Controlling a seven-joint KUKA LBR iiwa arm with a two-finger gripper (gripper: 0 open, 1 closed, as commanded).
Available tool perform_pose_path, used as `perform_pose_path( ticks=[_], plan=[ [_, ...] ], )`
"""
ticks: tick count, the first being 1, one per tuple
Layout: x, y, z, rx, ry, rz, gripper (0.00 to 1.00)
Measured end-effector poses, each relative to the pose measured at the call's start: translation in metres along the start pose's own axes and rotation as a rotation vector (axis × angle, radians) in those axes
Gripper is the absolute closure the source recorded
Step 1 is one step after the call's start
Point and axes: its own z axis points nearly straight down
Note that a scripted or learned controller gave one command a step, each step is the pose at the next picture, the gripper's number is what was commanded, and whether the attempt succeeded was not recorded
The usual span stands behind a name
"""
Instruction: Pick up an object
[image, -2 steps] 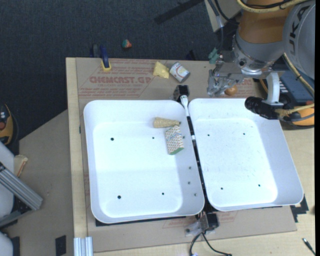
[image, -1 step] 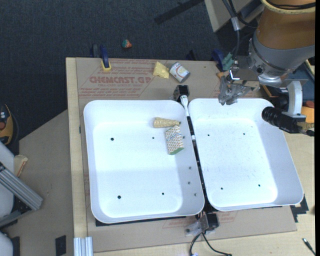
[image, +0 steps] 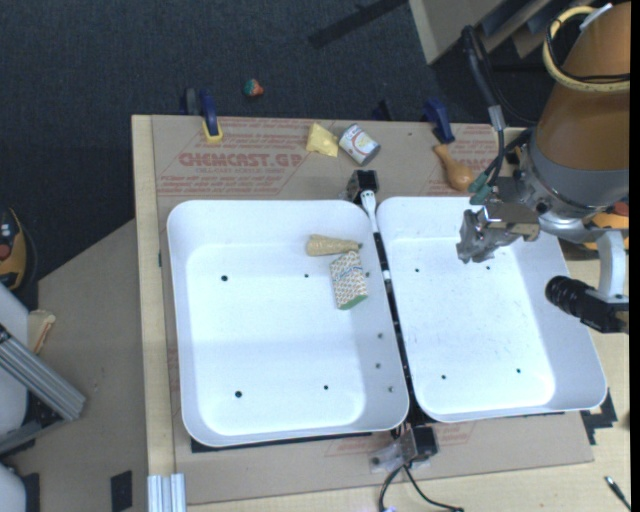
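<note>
In the left bin (image: 200, 300) lie two things near its upper right corner: a tan cone-shaped piece (image: 331, 245) and, just below it, a pale patterned pouch (image: 348, 279). My gripper (image: 478, 250) hangs over the upper part of the right bin (image: 500, 340), well to the right of both things. Nothing shows between its fingers.
On the brown board behind the bins lie a yellow wedge (image: 321, 141), a small white box (image: 359, 144) and an orange-tan piece (image: 456, 168). Blue clamps (image: 209, 113) hold the board's far edge. A black brush-like tool (image: 366, 190) sits between the bins' top corners.
</note>
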Motion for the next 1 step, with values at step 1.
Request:
perform_pose_path(
  ticks=[1],
  plan=[
    [0.0058, -0.0357, -0.0815, -0.019, 0.0, -0.007, 1.0]
  ],
)
